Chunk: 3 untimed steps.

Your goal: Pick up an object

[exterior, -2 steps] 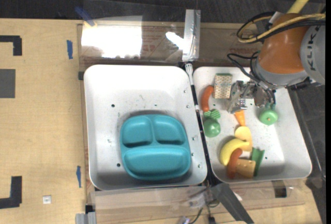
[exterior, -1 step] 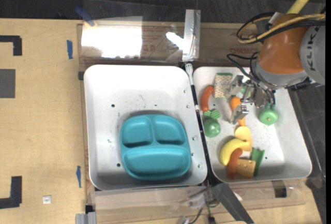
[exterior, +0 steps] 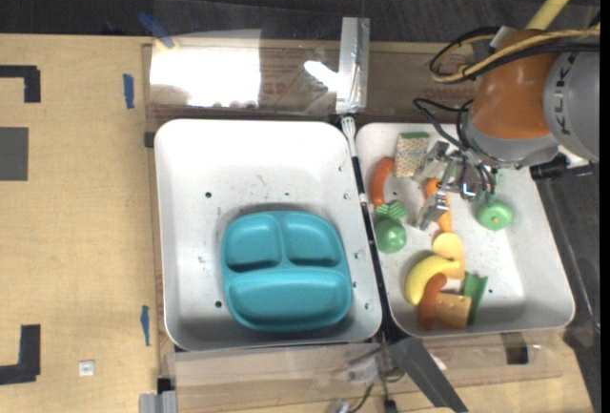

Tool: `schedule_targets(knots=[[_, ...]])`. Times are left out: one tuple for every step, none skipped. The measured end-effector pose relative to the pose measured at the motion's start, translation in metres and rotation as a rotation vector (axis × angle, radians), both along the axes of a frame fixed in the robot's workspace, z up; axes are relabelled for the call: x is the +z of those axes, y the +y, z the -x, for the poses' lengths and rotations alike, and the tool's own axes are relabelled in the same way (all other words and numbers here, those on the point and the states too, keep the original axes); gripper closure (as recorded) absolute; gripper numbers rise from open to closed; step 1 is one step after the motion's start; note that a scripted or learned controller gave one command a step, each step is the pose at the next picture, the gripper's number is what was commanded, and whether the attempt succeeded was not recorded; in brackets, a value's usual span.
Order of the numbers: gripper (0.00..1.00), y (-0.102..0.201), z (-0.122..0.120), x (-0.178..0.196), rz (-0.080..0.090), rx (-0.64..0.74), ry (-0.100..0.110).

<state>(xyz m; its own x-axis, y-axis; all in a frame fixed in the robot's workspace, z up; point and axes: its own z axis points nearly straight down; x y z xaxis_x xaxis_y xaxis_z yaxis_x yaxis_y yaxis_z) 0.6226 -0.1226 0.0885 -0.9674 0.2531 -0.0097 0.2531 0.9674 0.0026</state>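
The arm reaches in from the right and its hand point(exterior: 446, 195) hangs low over the right bin point(exterior: 543, 287), among the toy food; whether it is apart or together I cannot tell. A banana point(exterior: 425, 274) lies near the front, a green piece point(exterior: 494, 215) just right of the hand. A teal divided tray point(exterior: 284, 270) fills the left bin point(exterior: 191, 163).

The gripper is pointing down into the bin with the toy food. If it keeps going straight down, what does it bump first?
Probably the small orange piece right under the gripper, with the right bin's floor beneath it. Depth is hard to judge from above.
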Motion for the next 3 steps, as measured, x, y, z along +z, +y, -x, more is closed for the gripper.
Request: schedule_targets(knots=[[0.0, 0.001, 0.013, 0.0, -0.002, -0.162, -0.001], [0.0, -0.004, 0.047, 0.001, -0.003, -0.318, -0.002], [1.0, -0.003, 0.044, 0.013, -0.002, -0.316, -0.012]])
